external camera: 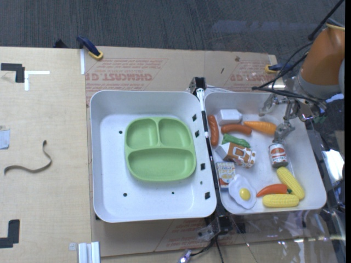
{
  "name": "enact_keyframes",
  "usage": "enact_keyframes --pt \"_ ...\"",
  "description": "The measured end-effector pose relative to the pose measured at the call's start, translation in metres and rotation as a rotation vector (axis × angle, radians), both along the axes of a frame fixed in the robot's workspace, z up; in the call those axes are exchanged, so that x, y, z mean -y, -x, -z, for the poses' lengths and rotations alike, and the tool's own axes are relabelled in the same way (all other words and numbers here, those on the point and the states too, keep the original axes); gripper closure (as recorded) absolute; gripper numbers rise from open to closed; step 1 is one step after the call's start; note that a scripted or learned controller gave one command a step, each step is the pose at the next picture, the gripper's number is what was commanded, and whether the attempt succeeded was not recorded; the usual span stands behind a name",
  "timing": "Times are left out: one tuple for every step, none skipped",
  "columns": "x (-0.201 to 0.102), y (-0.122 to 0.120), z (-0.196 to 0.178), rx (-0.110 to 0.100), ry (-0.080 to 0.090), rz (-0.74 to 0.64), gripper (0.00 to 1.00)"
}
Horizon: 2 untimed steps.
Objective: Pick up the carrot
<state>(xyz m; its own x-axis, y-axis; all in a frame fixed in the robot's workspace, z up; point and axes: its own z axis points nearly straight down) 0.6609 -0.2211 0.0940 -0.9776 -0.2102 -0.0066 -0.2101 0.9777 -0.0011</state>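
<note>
The carrot (260, 127) is orange and tapered, lying flat near the back of the right bin (315, 163) with its tip pointing left. My gripper (276, 118) hangs over the carrot's thick right end. One finger (266, 106) stands behind the carrot and the other (284, 129) just to its right. The fingers are spread apart and nothing is held between them. The grey arm with its orange band (324, 59) comes in from the upper right.
Crowding the right bin are a white block (230, 115), two sausages (236, 129), a green pepper (236, 141), a small carton (242, 155), a can (278, 155), two corn cobs (290, 181), a red chili (272, 189) and a fried egg (242, 192). A green divided plate (160, 148) sits in the left bin.
</note>
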Motion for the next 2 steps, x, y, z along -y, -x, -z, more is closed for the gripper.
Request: enact_keyframes --pt "0.0 0.057 0.0 0.0 0.0 0.134 0.0" --pt "-0.002 0.054 -0.011 0.007 0.001 0.131 1.0"
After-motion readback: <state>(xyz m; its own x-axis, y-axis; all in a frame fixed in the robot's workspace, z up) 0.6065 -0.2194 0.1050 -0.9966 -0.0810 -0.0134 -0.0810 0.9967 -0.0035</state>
